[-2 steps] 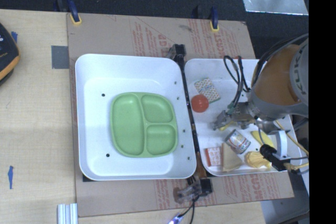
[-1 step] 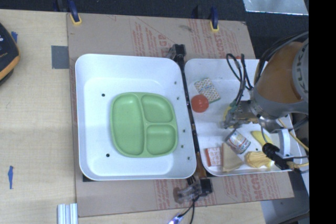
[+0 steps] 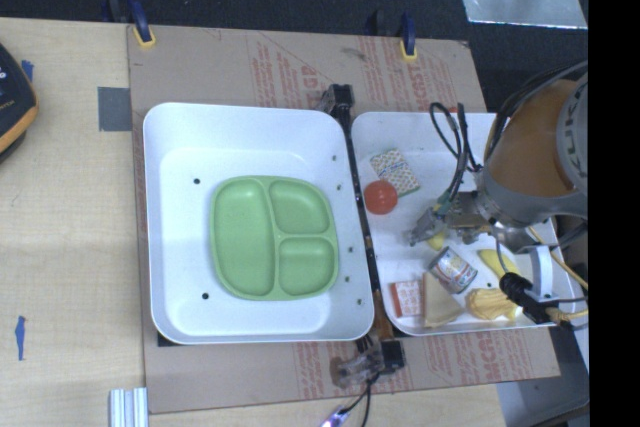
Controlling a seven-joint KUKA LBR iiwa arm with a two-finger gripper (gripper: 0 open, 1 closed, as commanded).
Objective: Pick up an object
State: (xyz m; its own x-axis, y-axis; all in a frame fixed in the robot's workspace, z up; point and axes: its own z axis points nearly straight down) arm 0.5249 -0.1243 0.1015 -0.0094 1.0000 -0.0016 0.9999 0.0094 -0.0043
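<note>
Over the right bin [image 3: 400, 130] my gripper [image 3: 432, 227] hangs low among crowded pieces, its state unreadable to me, and I fear it nudges the red ball [image 3: 380, 197] or small can [image 3: 453, 269] aside instead of grasping.

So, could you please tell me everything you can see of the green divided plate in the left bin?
The green divided plate is pale green, with a matte plastic look and rounded corners. Raised ridges split it into three compartments: a tall one on its left and two smaller ones stacked on its right. It lies flat, right side up, near the middle of the left bin, resting on the bin's white floor. Nothing lies in it or touches it, and the gripper is over the right bin.
</note>
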